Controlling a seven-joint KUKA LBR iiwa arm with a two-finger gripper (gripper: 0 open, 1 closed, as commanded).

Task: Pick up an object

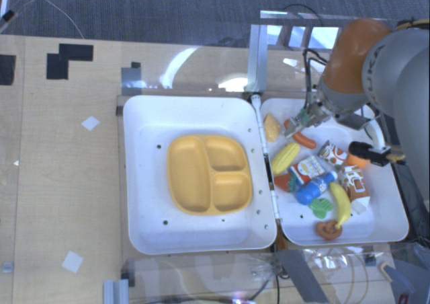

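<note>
Camera view has the gripper (306, 120) low in the right bin (390, 225) by a small sausage (304, 139), its grasp impossible to tell

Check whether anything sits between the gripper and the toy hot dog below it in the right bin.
Nothing visible does. The gripper hangs just above the toy hot dog, with bare bin floor between them. The corn cob lies beside it, lower left.
</note>
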